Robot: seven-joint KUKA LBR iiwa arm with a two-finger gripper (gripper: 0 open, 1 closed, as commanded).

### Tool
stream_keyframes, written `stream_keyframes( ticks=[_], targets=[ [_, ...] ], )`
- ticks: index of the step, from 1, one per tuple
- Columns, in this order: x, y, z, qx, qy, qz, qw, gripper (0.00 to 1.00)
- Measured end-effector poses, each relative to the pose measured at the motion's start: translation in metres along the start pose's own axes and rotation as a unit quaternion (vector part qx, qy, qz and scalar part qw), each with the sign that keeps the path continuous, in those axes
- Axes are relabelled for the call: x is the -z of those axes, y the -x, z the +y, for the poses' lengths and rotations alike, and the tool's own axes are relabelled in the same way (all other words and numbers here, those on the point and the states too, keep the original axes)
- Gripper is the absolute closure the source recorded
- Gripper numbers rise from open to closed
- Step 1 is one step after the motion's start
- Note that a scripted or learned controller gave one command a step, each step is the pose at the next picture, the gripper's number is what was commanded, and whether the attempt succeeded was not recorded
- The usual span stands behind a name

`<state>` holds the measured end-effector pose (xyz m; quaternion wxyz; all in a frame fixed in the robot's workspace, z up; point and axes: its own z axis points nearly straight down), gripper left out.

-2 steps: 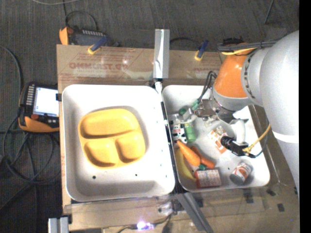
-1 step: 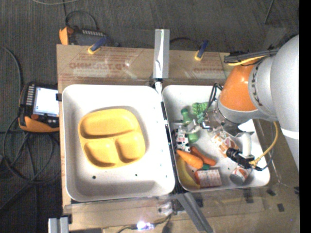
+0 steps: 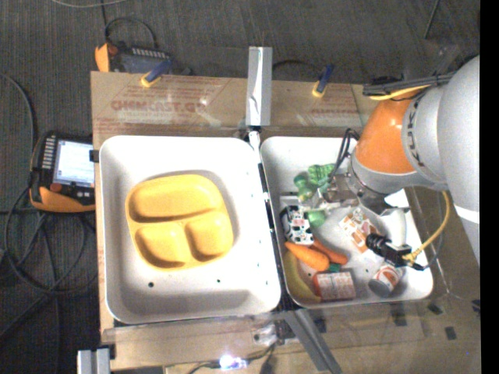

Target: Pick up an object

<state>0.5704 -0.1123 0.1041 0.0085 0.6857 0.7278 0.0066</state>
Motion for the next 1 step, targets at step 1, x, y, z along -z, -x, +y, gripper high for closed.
stream_keyframes(
  ticks=[1],
  targets=[
    [0.0784,-0.0476,0.0660,-0.007,-0.011,0.000,0.9999,1.00]
  ],
)
